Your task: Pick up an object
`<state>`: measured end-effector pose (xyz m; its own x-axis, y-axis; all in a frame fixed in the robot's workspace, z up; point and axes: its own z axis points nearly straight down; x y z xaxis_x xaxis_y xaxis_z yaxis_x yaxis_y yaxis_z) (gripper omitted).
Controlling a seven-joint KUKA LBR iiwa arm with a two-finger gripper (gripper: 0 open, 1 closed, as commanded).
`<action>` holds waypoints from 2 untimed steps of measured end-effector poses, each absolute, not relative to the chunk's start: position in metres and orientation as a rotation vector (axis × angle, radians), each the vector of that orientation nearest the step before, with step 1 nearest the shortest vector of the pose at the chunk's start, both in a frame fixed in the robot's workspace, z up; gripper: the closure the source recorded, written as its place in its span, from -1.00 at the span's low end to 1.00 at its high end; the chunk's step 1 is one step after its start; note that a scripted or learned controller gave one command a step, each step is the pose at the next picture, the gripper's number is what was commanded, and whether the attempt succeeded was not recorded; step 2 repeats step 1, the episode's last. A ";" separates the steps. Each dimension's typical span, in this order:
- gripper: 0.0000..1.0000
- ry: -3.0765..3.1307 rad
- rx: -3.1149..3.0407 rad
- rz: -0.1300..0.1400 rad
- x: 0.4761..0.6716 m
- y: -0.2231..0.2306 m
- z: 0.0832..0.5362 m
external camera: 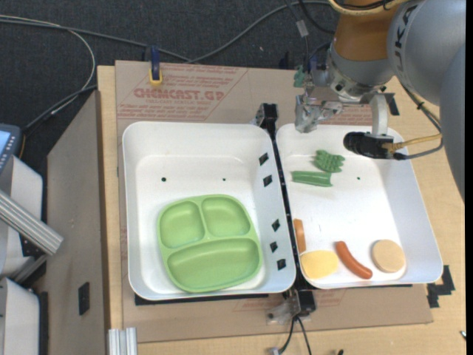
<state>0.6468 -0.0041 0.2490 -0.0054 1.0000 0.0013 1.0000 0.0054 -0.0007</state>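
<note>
The right bin (384, 198) holds several toy foods. A green leafy piece (329, 161) and a green pod (310, 177) lie near its far left. Along its near edge lie an orange stick (299, 235), a yellow piece (319, 263), a red-orange sausage (353, 259) and a tan round disc (387, 256). My gripper (306, 120) hangs over the far left corner of the right bin, a little beyond the leafy piece. Nothing shows in its grasp.
A green divided plate (211, 241) lies in the left bin (140, 191). A black divider with clips (272, 191) runs between the bins. A black part on the arm (366, 144) juts over the right bin's far edge. Cables cross the dark floor behind the bench.
</note>
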 end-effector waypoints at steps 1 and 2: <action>1.00 -2.225 -2.218 -0.001 0.644 0.050 0.252; 1.00 -2.225 -2.218 -0.001 0.644 0.050 0.252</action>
